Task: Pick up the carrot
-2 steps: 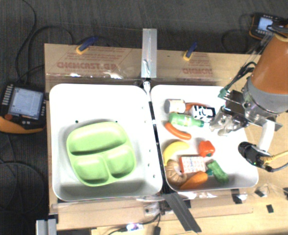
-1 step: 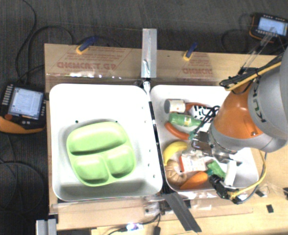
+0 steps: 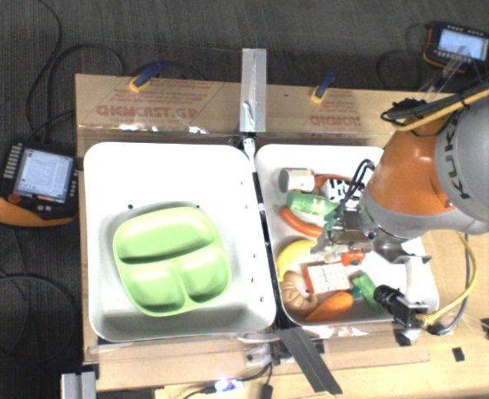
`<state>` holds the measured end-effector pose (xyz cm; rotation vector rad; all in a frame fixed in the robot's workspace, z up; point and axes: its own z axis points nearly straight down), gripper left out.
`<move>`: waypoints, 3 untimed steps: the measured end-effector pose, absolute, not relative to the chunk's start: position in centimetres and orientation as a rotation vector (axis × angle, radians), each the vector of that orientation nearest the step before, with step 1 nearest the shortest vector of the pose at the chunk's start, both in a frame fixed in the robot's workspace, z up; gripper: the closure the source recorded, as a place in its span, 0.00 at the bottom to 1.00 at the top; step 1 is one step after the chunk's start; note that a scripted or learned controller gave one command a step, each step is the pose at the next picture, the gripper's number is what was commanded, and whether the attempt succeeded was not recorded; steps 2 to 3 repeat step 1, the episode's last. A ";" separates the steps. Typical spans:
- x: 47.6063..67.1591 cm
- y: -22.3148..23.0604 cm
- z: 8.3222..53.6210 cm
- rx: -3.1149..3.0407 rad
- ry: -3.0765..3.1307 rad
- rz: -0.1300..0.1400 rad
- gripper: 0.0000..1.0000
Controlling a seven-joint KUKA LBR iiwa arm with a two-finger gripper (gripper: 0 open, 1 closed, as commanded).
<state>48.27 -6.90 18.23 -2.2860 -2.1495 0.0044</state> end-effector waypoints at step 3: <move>48.3 -6.1 21.2 -2.706 -1.592 0.008 1.00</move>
